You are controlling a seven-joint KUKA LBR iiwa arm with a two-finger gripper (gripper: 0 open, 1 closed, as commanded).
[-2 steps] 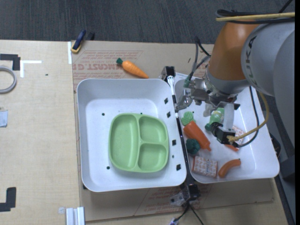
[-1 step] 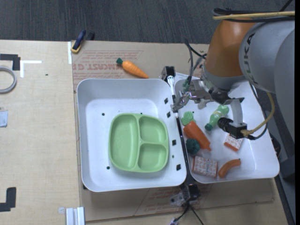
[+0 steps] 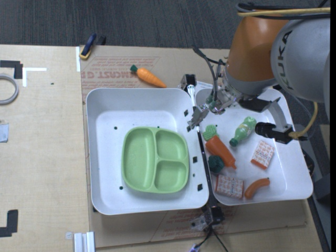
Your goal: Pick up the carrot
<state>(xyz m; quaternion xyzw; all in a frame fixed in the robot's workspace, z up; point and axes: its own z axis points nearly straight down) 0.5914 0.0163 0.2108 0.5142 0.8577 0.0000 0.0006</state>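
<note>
Claw (image 3: pixel 202 114) hangs over the right bin (image 3: pixel 294 188) near its left wall; finger gap unreadable. Carrot (image 3: pixel 219 148), tapered orange plastic with green top, lies just below the claw. Smooth green three-section plate (image 3: pixel 155 160) sits in the left bin.

A robotics lab: KUKA arm (image 3: pixel 283 46), taped cardboard bench (image 3: pixel 42 167), white bins (image 3: pixel 97 156) of toy food

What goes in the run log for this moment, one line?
gripper: above bin divider | carrot: right bin, not held | second carrot: on cardboard outside bins | plate: left bin
</note>
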